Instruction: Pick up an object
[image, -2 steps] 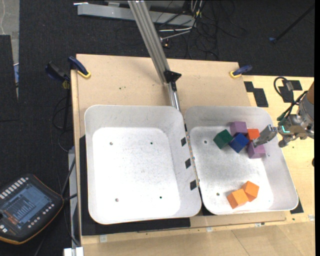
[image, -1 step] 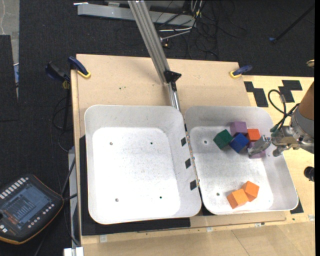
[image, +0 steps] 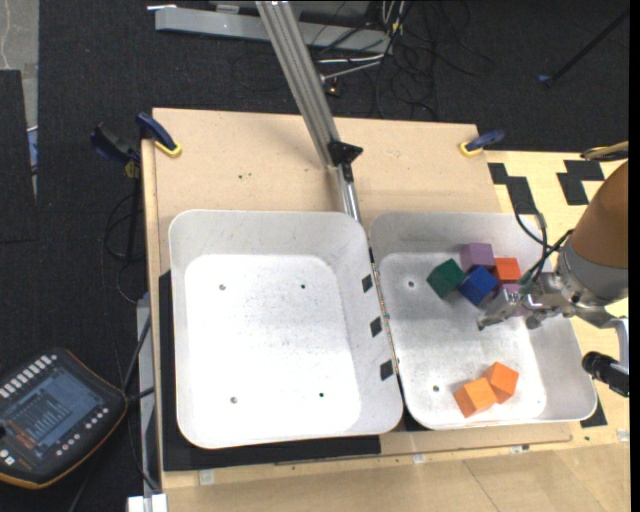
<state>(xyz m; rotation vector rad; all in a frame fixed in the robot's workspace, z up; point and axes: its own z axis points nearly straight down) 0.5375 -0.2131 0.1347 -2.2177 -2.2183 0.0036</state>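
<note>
My grey arm (image: 598, 268) comes in from the right side. It has an orange band (image: 606, 225) just above my wrist. My wrist bends down and points to the left. My small metal hand (image: 495, 318) sits at the end of it, low and reaching out to the left. My hand looks thin and silvery from up here. It is too small and blurry to see more.

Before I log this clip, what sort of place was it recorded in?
Most likely a robotics lab test bench. A wooden board is clamped down and carries two white bins, the right one holding coloured blocks. A teach pendant lies at lower left, and loose cables run across the dark floor.
</note>
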